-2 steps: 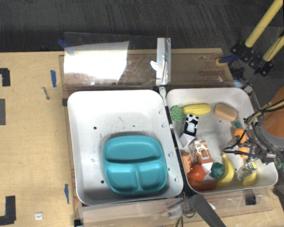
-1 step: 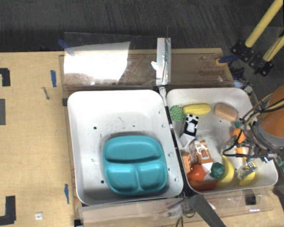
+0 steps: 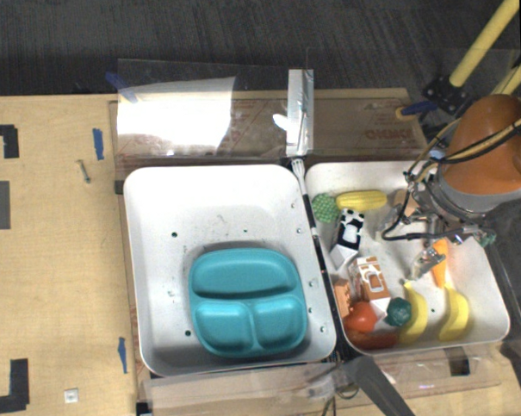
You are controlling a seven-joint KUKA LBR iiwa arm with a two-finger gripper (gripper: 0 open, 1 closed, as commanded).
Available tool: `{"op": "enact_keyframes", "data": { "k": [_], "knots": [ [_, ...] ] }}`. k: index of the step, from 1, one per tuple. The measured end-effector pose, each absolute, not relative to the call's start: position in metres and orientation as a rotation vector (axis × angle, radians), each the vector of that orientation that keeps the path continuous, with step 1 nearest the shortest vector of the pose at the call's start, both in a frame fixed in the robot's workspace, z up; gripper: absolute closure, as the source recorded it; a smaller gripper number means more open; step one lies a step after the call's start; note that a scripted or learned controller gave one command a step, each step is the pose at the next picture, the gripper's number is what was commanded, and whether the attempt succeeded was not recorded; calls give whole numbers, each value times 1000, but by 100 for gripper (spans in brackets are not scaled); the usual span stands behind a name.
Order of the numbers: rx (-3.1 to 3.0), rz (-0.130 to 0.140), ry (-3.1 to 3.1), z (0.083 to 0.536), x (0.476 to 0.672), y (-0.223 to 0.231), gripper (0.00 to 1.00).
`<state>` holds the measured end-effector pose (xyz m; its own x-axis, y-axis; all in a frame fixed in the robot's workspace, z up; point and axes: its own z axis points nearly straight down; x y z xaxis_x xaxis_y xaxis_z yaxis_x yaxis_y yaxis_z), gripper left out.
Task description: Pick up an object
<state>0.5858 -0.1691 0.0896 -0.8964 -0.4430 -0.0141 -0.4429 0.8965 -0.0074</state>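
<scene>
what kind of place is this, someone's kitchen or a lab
Most likely a robot lab: a grey arm reaches over two white bins, one holding toy food like plastic bananas, on a taped plywood bench.

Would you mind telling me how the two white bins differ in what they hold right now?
The left bin holds a single large teal divided tray, with bare white floor around it. The right bin is crowded with small things, among them yellow bananas, a red tomato and a green ball. The arm reaches over the right bin, not the left one. Both are shallow, white and side by side.
</scene>
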Motion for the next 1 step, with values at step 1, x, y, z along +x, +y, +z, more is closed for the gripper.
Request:
{"op": "enact_keyframes", "data": {
  "k": [1],
  "knots": [
    [-864,-6,3009,90,568,-196,0]
  ]
}}
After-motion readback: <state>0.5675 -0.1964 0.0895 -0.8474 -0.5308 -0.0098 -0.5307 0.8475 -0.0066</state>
